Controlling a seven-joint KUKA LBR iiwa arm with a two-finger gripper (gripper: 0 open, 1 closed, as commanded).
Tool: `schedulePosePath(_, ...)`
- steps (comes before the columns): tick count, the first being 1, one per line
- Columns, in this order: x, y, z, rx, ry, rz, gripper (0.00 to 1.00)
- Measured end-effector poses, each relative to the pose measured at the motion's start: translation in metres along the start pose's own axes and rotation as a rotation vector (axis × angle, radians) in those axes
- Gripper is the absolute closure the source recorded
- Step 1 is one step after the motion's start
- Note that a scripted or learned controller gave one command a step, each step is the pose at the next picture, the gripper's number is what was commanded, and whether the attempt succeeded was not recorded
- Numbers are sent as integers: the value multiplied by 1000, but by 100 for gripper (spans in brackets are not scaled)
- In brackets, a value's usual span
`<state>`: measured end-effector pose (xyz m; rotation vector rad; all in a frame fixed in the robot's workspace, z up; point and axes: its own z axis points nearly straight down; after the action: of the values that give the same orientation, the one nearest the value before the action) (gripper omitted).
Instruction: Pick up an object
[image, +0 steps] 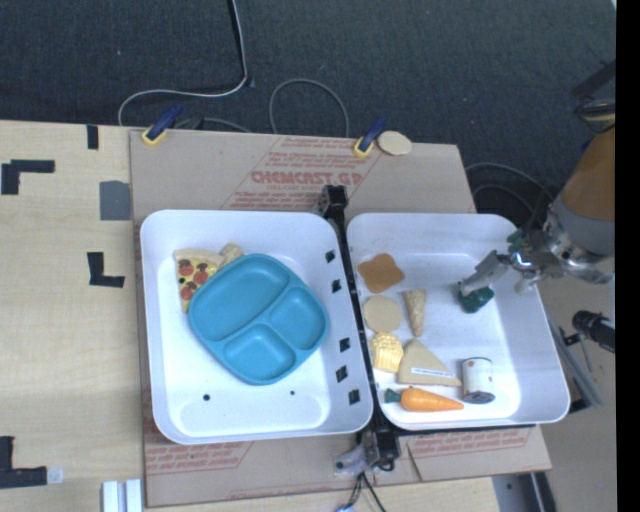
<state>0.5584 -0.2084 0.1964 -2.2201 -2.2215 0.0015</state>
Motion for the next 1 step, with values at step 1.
schedulePosePath(1, 48, 20, 63, 4, 2, -4, 0)
